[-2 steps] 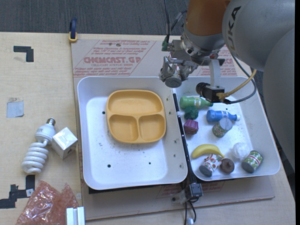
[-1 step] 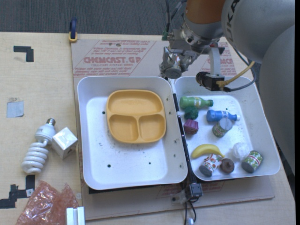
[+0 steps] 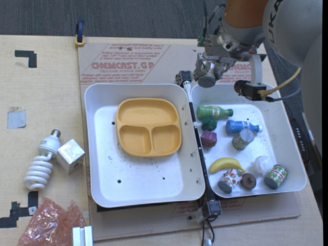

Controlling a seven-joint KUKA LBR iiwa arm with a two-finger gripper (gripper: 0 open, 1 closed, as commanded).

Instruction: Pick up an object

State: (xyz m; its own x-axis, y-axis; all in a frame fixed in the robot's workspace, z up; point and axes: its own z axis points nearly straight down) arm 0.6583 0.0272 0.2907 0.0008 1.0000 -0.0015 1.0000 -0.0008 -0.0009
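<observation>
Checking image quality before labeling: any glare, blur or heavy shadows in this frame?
Camera view: even, soft lighting, only faint shadows under the yellow tray and along the bin walls; mild sheen on the left bin, nothing blown out; the arm's near links at top right look large and soft; the gripper is slightly blurred; small items such as the banana and green bottle read clearly.

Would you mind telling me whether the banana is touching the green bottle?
Apart. The camera view shows bare white bin floor and a purple object between the banana and the green bottle.
</observation>
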